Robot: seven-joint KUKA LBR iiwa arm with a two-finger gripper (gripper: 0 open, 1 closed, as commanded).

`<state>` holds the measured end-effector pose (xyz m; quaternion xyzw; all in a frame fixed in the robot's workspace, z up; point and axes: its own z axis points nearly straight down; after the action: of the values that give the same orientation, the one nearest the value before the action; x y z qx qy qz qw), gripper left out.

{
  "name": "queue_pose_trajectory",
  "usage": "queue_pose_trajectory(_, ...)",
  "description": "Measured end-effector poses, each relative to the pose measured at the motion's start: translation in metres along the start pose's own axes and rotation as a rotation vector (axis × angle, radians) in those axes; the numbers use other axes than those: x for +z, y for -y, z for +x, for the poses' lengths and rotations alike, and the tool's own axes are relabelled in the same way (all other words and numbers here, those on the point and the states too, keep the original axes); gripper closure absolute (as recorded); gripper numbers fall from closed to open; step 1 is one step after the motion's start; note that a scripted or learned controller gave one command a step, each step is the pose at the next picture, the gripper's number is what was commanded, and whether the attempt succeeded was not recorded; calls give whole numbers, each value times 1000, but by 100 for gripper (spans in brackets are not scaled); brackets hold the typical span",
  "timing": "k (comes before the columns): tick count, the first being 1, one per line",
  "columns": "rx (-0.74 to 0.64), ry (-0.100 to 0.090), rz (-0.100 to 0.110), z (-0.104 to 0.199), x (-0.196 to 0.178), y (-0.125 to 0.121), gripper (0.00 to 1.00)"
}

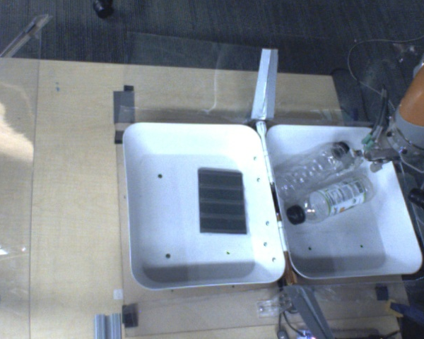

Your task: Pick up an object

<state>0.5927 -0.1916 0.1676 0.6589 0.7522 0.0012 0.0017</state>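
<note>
We hover our gripper [377, 149] at the right bin's [403, 256] far right, beside two clear bottles [336, 200]; whether it's open, we cannot tell.

Bench [71, 210]: light wood surface, occupying most of the frame below a dark floor strip along the top. Two shallow white bins sit directly on it, side by side and touching at centre. Left bin [145, 189] lies at mid-frame; right bin [403, 239] lies at right of frame. A grey upright bar [265, 83] stands at the upper junction of the bins. Small dark brackets [125, 104] are fixed to the bench at the left bin's upper-left and lower-left corners. A clear panel [14, 154] covers the bench's left portion, showing glare.
</note>
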Motion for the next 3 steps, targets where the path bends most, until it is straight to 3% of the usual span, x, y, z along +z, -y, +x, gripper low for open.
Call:
queue_pose_trajectory(1, -85, 3, -8, 13, 79, 32, 0)
queue_pose_trajectory(2, -92, -3, 6, -15, 81, -34, 0)
queue_pose_trajectory(3, -97, -5, 60, -11, 83, -50, 0)
